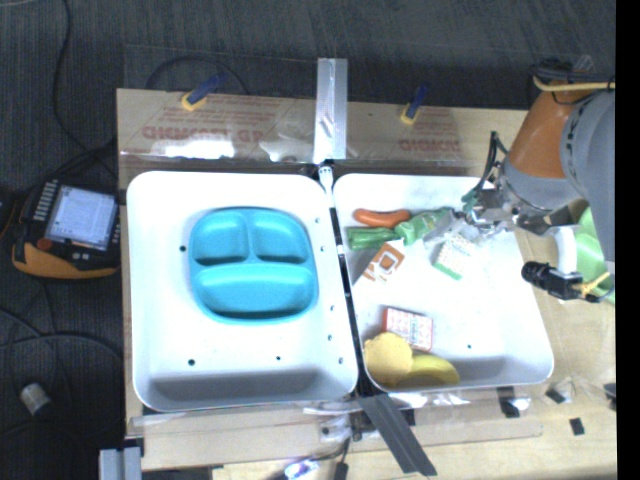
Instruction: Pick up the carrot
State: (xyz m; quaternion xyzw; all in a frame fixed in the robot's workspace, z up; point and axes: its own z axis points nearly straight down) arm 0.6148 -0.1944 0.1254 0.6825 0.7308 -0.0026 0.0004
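The carrot is a small orange piece lying flat near the back left corner of the right bin. A green vegetable piece lies right in front of it, touching or nearly touching. My gripper hangs low over the back right part of the same bin, about a hand's width to the right of the carrot. Nothing orange shows at its tip. The grey arm with its orange band reaches in from the right.
The right bin also holds a small orange-and-white box, a pale green card, a red box and a yellow fruit at the front. The left bin bears a blue divided tray.
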